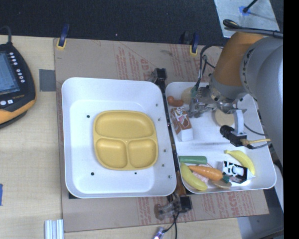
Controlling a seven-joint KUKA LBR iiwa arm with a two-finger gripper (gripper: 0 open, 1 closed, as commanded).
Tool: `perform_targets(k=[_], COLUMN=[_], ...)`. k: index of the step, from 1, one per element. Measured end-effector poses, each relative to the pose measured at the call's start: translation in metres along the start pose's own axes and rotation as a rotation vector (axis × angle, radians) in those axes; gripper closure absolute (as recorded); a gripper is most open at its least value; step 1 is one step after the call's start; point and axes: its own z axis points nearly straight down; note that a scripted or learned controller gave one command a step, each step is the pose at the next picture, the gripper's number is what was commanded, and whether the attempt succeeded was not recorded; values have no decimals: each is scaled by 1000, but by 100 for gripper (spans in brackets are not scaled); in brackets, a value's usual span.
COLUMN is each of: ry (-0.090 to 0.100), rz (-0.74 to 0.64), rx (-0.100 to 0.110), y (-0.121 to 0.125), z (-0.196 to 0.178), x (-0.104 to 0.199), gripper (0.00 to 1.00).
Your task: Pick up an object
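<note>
Hovering just beside the small brown-and-white carton (182, 123) in the right bin (261, 183), the gripper (198, 107), grip state unreadable, faces a light, crushable box best pinched across its narrow sides.

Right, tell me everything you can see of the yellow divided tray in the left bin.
The yellow tray looks like matte moulded plastic, roughly rectangular with rounded corners. It has three shallow compartments: one wide one along the far side and two smaller ones side by side nearer the camera. It lies flat and upright near the middle of the left white bin, resting on the bin's floor, apart from its walls. Nothing lies in it or on it.
</note>
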Motion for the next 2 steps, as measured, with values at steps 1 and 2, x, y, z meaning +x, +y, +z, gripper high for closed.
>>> perform_targets(k=[1,2], ry=[-1,0], rz=[2,1], rx=[-1,-3], y=[-29,22], z=[0,-1], x=[-35,3], gripper=[100,100])
